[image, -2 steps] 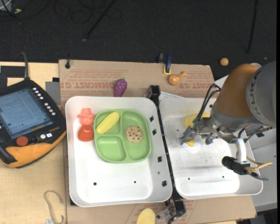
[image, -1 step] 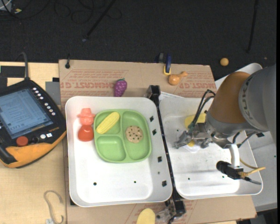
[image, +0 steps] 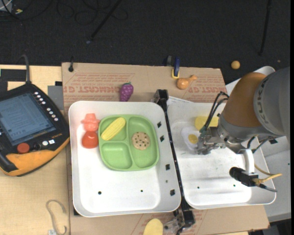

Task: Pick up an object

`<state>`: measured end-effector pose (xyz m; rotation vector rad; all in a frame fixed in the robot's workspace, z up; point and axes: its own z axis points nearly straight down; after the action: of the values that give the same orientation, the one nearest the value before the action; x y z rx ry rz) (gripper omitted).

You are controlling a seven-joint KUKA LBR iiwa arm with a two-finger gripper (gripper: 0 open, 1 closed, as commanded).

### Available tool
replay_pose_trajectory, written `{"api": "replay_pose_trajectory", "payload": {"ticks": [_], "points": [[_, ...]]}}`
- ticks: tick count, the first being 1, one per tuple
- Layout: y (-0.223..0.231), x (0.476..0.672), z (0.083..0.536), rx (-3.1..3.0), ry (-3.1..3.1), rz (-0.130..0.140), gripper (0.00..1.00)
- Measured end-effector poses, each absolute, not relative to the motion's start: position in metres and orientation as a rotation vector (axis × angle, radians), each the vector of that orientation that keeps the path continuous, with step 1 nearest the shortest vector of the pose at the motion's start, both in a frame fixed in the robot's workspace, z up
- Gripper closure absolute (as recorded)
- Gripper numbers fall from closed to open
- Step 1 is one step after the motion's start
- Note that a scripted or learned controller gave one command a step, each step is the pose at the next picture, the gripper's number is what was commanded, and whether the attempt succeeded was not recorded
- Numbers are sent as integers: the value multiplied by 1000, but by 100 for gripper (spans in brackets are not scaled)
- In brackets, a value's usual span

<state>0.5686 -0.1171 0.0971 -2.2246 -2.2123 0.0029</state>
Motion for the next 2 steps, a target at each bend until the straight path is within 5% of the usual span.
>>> {"api": "replay_pose_trajectory", "payload": {"ticks": [2], "points": [[-109,577,198,-2223,-2222,-2,100]]}}
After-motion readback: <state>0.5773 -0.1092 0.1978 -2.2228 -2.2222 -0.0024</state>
